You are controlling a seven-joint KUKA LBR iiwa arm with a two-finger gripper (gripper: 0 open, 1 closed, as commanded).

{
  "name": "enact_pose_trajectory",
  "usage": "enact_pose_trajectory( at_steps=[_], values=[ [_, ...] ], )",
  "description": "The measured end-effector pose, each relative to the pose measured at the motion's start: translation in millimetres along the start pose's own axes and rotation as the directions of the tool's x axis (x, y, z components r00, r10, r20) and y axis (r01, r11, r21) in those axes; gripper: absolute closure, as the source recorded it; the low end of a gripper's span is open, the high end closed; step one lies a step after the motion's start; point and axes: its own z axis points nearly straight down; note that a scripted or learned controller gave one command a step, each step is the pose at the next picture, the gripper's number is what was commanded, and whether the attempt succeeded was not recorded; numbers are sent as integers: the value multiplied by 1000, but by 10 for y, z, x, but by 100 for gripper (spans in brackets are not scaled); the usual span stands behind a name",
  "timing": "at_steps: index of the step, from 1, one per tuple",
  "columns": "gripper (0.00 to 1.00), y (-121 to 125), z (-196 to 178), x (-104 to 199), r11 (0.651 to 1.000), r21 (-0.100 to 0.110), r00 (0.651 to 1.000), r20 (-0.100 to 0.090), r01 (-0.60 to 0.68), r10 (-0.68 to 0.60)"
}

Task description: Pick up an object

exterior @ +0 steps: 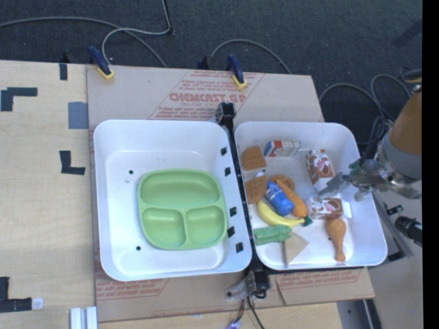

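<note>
Two white bins are sitting side by side; the right bin [357, 142] is holding toy food. The gripper [341, 184] is hovering there, fingers spread, nothing between them. Just below it is lying a small packaged snack [328, 207], probably light and slick in its wrapper, likely best pinched across its short sides.
</note>
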Motion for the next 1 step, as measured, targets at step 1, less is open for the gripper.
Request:
enact_pose_trajectory(
  at_steps=[1],
  values=[
    [0,63,845,498,1000,-25,1000,12,-2,2]
  ],
)
